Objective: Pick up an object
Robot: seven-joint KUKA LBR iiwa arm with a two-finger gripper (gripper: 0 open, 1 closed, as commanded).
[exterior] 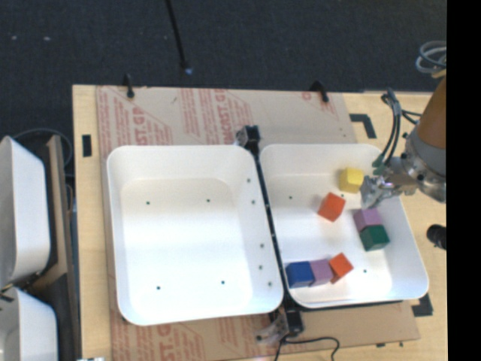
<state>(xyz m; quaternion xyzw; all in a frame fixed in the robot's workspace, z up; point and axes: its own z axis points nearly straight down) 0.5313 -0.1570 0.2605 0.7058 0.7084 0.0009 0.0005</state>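
In the camera view, the arm reaches in from the right and its gripper [376, 189] hangs over the far right part of the right bin [301, 295]. Whether it is wide, narrow or holding anything I cannot tell from this angle; nothing can be seen in it.

The nearest candidates are the yellow block [351, 178], just left of the gripper on the far side, and the purple block [367, 217], just on its near side. To do the pick well, I judge the arm should choose one block that stands free. The yellow block has bare floor around it and looks the safer choice. The purple block touches the green block [374, 237] on its near side, so a descent there risks nudging both. The gripper should centre over the chosen block before it lowers.

The right bin holds all the objects. An orange block [331, 206] lies near the middle, tilted, apart from the others. Along the near wall a blue block [300, 274], a lilac block [321, 271] and a small orange block [341, 265] sit in a row, touching. The left bin [120, 201] shows bare white floor.
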